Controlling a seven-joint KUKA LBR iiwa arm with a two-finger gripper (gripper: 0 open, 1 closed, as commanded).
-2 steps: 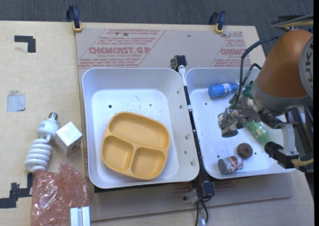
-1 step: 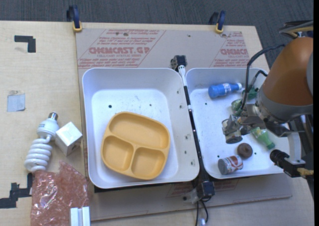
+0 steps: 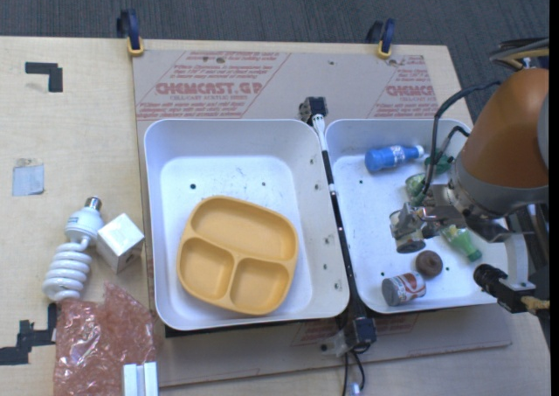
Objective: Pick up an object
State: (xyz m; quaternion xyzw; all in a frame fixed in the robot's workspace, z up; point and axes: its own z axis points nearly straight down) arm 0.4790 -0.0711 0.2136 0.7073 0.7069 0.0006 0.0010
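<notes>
The arm [image 3: 511, 136] reaches into the right bin [image 3: 349, 211], its gripper [image 3: 409, 226] low among a blue bottle [image 3: 393, 157], green bottle [image 3: 461, 242], can [image 3: 403, 288] and brown disc [image 3: 428, 263], grip impossible to tell; the left bin [image 3: 166, 211] holds a tray [image 3: 237, 254].

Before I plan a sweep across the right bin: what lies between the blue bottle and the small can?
In the camera view, between the blue bottle and the small can sits the pincer low over the bin floor, with a brown round piece beside it.
</notes>
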